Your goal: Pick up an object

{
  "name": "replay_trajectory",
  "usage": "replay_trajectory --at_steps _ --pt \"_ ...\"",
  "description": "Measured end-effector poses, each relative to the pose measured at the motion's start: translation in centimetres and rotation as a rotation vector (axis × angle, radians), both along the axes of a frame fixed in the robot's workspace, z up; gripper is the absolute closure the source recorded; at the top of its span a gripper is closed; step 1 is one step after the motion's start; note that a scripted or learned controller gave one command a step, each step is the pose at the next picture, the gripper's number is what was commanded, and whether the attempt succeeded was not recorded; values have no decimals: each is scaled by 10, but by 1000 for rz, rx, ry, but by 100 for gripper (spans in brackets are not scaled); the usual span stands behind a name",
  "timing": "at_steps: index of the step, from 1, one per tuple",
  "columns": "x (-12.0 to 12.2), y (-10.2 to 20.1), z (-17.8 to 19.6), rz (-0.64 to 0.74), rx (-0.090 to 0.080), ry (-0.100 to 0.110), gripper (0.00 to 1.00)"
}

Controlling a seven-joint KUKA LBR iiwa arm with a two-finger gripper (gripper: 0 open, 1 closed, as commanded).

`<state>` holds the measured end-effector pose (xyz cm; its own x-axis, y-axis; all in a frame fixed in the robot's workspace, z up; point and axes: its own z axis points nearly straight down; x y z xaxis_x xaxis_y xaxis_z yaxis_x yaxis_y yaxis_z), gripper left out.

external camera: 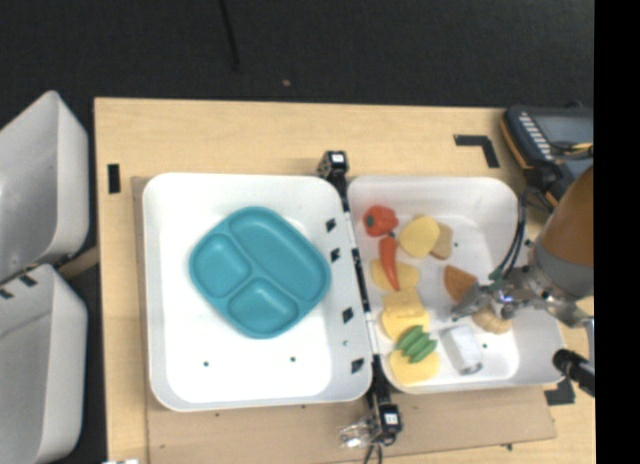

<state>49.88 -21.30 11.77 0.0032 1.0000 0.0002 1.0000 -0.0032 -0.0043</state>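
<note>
Over the right bin (500,195), the gripper (490,304) hangs low beside a brown toy food piece (459,281). Whether it grips anything, I cannot tell. A teal divided plate (259,271) sits in the left bin (170,352).

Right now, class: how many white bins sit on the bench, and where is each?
2. The left bin holds a blue divided plate. The right bin holds the toy food, with the claw over its right side.
</note>
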Motion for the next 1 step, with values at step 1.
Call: replay_trajectory --at_steps 1 --pt "0 -1 -19 0 -2 -3 0"
